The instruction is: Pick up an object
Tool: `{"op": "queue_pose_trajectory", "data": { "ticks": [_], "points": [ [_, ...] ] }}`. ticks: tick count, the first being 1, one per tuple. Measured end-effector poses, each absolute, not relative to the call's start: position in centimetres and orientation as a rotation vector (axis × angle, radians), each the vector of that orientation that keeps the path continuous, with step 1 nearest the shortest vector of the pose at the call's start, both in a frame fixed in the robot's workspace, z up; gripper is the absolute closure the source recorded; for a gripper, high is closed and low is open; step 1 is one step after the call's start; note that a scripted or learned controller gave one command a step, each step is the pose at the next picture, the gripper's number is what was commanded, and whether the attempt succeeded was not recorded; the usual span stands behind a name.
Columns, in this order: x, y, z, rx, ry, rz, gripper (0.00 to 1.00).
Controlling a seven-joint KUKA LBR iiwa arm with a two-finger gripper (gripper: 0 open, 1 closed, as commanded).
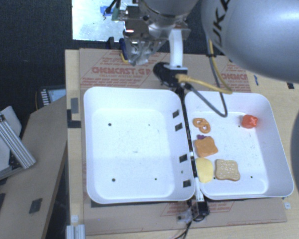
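Camera view shows the gripper [139, 51] up high behind the left bin [97, 133], holding nothing, its jaws too blurry to tell, so the reach has not begun and it must go over to the right bin [269, 148], where the pretzel [202, 125] lies.

Left bin [132, 148] lies open; food crowds right bin's [269, 148] left side.

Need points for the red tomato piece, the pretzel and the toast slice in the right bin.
red tomato piece [248, 121], camera view, centre of its red top.
pretzel [202, 125], camera view, middle where its loops meet.
toast slice [227, 170], camera view, centre of its tan face.
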State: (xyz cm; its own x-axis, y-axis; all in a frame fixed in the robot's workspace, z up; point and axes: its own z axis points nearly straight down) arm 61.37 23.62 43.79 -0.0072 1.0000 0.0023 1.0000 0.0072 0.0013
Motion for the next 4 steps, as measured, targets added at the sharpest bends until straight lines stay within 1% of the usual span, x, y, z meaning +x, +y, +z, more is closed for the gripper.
{"op": "queue_pose_trajectory", "data": {
  "ticks": [1, 2, 3, 4],
  "points": [
    [54.9, 23.5, 54.4, -2.216, -2.232, -0.023, 1.00],
    [49.2, 17.1, 53.6, -2.225, -2.219, -0.004, 1.00],
    [53.4, 22.8, 52.9, -2.214, -2.230, -0.004, 1.00],
    [53.3, 22.5, 54.2, -2.215, -2.230, -0.008, 1.00]
  ]
}}
